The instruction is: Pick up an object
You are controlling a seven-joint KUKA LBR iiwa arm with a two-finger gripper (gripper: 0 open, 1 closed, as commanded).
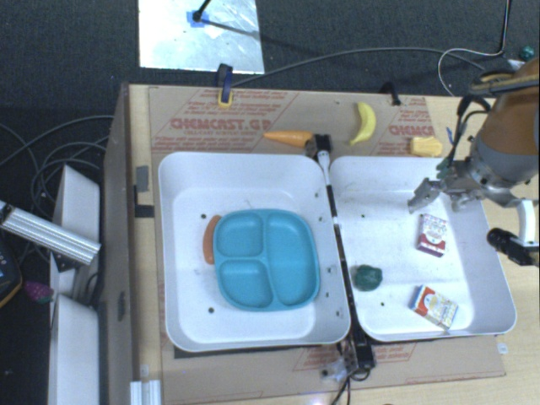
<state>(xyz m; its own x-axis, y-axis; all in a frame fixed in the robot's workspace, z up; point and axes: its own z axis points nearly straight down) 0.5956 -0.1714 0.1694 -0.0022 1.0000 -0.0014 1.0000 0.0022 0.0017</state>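
Over right bin [506, 310]: fingers [439, 191] spread, empty; small carton [432, 234] lies just below, apart.

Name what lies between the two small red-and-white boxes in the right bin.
Bare white bin floor: in the camera view, nothing sits between the upper box and the lower box.

Blue tray [266, 257], yellow banana [364, 122], red-and-white cartons [432, 234], white bins [253, 175].
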